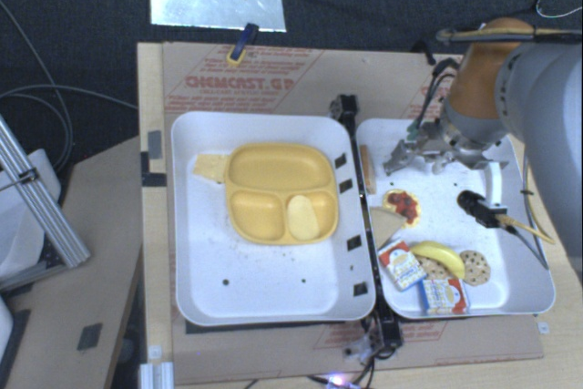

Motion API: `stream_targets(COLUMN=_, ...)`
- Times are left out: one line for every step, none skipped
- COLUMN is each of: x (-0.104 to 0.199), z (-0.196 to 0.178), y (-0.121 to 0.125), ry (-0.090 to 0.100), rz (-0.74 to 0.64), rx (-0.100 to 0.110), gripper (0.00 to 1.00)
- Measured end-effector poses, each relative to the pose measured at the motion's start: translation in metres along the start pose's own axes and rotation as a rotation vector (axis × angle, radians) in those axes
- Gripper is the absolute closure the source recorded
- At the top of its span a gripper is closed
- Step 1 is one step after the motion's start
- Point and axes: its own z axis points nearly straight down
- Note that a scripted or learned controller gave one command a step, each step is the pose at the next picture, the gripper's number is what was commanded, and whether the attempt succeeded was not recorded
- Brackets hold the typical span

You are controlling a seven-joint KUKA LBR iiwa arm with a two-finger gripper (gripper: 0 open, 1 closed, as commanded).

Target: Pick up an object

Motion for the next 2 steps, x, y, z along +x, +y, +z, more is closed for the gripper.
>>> stream_targets(x=0.019, z=0.013, y=-0.049, ry=0.003, rz=0.005, rx=0.011, gripper=0.0)
stream_targets(x=0.018, z=0.0, y=-0.044, ry=0.002, rz=0.004, rx=0.0, gripper=1.0)
